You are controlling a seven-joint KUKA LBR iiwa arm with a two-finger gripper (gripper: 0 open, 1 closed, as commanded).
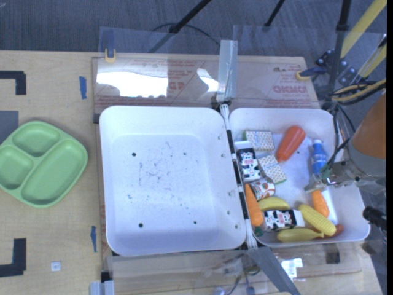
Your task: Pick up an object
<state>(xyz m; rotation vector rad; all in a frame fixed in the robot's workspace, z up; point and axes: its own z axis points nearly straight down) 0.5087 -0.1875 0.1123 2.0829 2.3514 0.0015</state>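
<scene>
Honestly, you cannot tell how the gripper [326, 178] stands, low at the right bin's [351, 221] far-right side. Just beside it stands the small blue plastic bottle [318, 157]: light, stiff, slick; take it across the body. Farther off lies the smooth orange-red toy pepper [290, 142], rounded, prone to roll.

Arm [373, 141] enters from right edge, orange band visible. End effector [328, 178] sits low at right side, pointing left.
</scene>
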